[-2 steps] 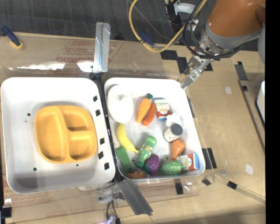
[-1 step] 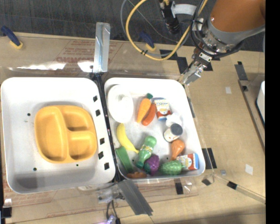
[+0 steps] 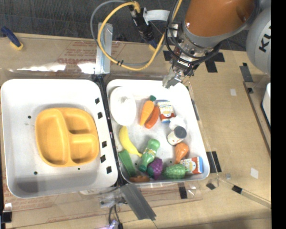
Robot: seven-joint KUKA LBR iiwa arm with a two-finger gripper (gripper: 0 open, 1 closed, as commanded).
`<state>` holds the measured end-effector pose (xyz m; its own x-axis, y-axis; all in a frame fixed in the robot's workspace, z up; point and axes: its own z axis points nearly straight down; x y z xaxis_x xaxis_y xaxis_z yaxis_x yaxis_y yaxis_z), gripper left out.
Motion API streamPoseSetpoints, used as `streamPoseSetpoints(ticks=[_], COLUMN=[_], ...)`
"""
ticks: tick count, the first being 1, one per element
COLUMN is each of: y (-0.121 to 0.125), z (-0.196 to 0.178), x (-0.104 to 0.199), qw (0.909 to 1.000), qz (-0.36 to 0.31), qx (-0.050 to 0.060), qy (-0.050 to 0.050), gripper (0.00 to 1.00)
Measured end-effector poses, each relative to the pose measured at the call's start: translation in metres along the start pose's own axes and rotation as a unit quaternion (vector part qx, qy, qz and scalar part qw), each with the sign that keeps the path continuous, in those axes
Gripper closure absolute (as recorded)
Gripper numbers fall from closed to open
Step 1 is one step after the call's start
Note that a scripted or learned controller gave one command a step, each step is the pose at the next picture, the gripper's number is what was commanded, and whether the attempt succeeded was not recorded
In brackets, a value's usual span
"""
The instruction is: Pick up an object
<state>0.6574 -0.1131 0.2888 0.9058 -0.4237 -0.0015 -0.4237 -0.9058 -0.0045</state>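
Our gripper [image 3: 173,80] hangs over the back rim of the right bin [image 3: 196,109]; we cannot tell its state, and nothing shows held beneath it. The nearest candidates, a carrot [image 3: 147,111] and a small carton [image 3: 166,110], lie just in front, so we should descend squarely over one, clear of its neighbour and the white plate [image 3: 122,106].

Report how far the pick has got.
Done: nothing looks lifted; the carrot, banana and other toy foods lie in the right bin. In hand: the gripper hangs over that bin's top edge, with no object seen between its fingers. Left: descend, grasp one item, lift it.
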Motion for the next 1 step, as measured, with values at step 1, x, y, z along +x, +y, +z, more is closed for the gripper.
streamPoseSetpoints(ticks=[1], y=[0.0206], z=[0.0429], x=[-0.0406], qw=[1.0], qz=[0.0], qx=[-0.002], qy=[-0.003], gripper=[1.0])
